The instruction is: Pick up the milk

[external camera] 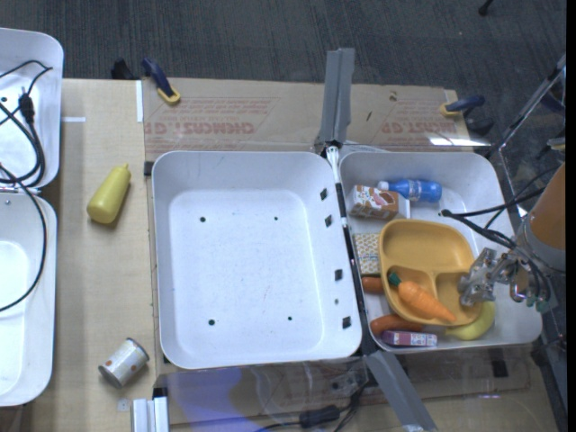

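White bin walls (500, 180) close around the jaws (477, 282), poised over yellow tray rim (468, 241); open or closed, impossible to tell. Up-left of jaws, milk carton (373, 202). Beyond, cardboard-covered bench (270, 115), dark carpet (270, 16).

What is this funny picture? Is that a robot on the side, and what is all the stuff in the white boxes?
Yes! A camera up high looks down on a bench. The robot arm reaches in from the right, and its gripper hangs over a yellow divided plate in the right white bin. A toy carrot lies in the plate. Nearby are a blue bottle, a small brown carton and a banana. The left white bin sits beside it. On the bench lie a yellow bottle and a small can.
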Controlling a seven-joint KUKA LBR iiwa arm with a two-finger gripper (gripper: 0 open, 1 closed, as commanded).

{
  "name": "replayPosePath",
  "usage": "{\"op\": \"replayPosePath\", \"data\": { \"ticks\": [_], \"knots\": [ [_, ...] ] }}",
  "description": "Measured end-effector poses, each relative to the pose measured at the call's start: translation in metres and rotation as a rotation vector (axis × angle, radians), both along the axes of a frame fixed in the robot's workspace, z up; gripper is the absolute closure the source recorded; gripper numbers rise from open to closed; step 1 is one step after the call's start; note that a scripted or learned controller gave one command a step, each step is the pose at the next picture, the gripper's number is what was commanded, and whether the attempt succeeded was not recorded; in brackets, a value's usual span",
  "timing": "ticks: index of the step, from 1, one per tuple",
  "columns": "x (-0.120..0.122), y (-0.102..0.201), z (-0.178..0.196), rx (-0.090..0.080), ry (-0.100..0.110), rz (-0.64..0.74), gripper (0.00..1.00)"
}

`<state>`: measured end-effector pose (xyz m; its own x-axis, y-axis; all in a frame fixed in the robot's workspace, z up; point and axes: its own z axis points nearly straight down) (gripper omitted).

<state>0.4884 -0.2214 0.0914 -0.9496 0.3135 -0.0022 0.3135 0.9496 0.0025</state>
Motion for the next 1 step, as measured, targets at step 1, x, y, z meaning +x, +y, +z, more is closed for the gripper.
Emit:
{"op": "replayPosePath", "data": {
  "ticks": [1],
  "knots": [
    [0.1108, 0.0363, 0.0863, 0.000, 0.003, -0.205, 1.00]
  ]
}}
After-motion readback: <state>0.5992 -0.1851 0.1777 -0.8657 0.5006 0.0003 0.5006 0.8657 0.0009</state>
